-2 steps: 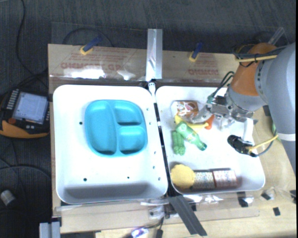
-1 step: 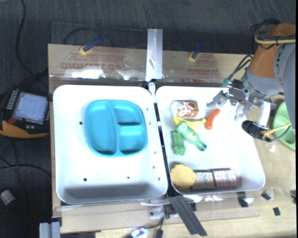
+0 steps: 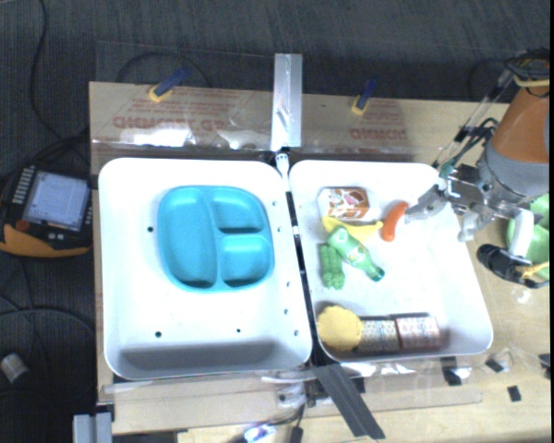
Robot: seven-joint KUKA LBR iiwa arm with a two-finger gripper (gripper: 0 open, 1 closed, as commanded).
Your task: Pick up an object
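Camera view is showing the end effector (image 3: 448,201) hovering open at the right bin's (image 3: 462,275) edge, gripping nothing. Orange carrot (image 3: 392,220) is lying close by, nothing lifted yet.

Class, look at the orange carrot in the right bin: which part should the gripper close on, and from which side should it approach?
Probably the carrot's middle, coming from above. It lies slanted on the bin floor, with bare floor along its right side, so fingers set across its narrow width should fit. The banana lies close at its lower-left tip, so avoid that end.
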